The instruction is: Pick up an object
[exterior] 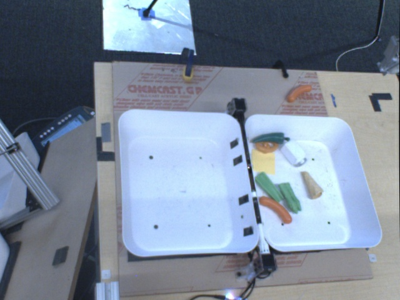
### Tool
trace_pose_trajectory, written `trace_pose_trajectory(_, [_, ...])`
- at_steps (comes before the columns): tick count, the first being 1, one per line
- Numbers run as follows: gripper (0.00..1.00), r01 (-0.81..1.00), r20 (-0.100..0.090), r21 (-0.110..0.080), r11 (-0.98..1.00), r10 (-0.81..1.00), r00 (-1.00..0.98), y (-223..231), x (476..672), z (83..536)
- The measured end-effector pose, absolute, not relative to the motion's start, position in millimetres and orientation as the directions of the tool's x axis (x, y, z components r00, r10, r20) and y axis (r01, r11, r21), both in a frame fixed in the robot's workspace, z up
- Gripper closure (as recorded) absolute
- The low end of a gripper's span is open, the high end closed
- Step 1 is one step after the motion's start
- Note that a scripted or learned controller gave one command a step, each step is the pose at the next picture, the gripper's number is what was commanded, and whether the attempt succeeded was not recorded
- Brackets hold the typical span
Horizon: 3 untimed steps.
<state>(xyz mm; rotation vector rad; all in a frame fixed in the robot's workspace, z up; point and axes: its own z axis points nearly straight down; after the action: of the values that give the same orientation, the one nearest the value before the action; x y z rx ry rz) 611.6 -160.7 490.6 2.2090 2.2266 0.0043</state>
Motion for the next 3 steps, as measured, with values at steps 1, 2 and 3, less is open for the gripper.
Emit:
trace_pose_trajectory(1, [1.00, 1.000, -0.002, 0.005, 0.008, 1.000, -0.008, -156, 671.0, 486])
trace_pose_trajectory(2, [1.00, 1.000, 0.000, 0.003, 0.007, 1.000, -0.007, -132, 668.8, 488])
trace_pose_trajectory(3, [1.00, 1.000, 0.003, -0.007, 0.009, 1.000, -0.009, -78, 652.3, 393])
